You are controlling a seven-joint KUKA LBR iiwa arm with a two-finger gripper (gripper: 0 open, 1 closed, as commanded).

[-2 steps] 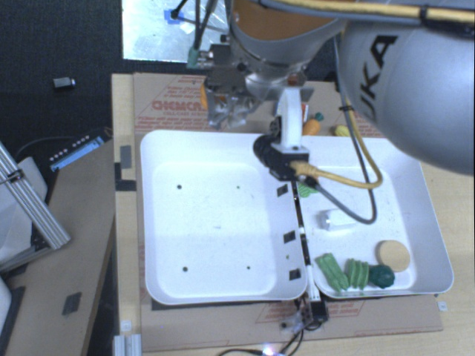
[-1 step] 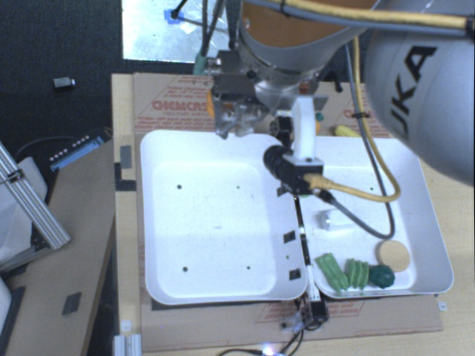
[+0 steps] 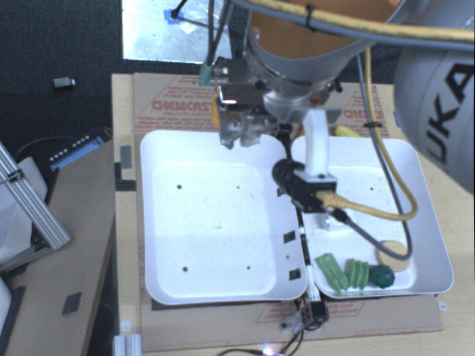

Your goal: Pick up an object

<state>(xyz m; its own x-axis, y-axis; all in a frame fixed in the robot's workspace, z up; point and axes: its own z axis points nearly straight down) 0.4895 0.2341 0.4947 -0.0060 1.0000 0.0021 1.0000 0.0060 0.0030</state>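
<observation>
Several small green objects [image 3: 355, 273] lay in the right bin's [image 3: 427, 199] near corner, probably light, soft toys, best pinched across their narrow width. The gripper [image 3: 241, 128] hovered over the left bin's [image 3: 215, 221] far edge; its opening could not be made out.

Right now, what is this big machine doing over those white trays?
A grey and orange robot arm reaches in over two white trays, trying to pick something up. Its pincer hangs above the far edge of the left tray. The green pieces and a tan object lie untouched in the right tray's near corner.
</observation>
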